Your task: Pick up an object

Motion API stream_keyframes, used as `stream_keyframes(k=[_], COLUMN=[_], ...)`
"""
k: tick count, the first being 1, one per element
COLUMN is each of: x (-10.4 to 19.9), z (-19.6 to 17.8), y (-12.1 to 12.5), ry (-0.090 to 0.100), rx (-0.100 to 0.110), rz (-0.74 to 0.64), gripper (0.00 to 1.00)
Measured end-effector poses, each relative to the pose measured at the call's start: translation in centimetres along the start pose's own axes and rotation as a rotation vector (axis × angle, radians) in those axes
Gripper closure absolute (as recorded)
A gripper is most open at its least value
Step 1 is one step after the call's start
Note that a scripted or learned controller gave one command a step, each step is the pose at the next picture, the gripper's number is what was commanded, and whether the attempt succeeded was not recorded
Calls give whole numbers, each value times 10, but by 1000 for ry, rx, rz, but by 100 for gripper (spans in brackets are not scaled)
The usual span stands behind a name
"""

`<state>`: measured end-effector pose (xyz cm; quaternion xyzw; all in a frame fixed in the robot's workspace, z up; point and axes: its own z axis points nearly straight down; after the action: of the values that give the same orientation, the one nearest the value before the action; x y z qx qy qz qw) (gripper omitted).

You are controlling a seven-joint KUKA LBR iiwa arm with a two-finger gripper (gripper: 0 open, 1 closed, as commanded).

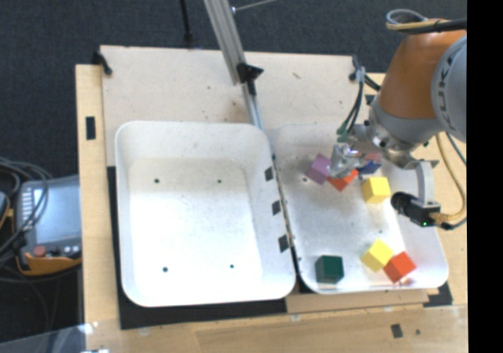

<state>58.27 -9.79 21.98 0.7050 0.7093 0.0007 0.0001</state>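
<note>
In the right bin (314,226), my gripper (343,167) reaches down among a cluster of blocks. A purple block (319,169) lies just left of it and an orange-red block (343,181) sits right under its tip. A bit of blue (371,165) shows at its right side. A yellow block (376,189) rests a little further right. Near the bin's front lie a dark green block (329,268), a second yellow block (378,254) and another orange-red block (400,266). Nothing is visibly lifted.
The left bin (196,210) stands beside the right one, with a ridge (279,210) between them. A slanted aluminium post (224,21) rises behind the bins. A black sensor with cable (416,210) hangs off the arm over the right bin's right side.
</note>
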Motion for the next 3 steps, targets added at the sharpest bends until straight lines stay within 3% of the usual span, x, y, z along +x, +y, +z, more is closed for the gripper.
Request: stream_keyframes(k=[3], x=[143], z=[6], y=[-52], ry=[1], rx=[2], rz=[-2], gripper=[100])
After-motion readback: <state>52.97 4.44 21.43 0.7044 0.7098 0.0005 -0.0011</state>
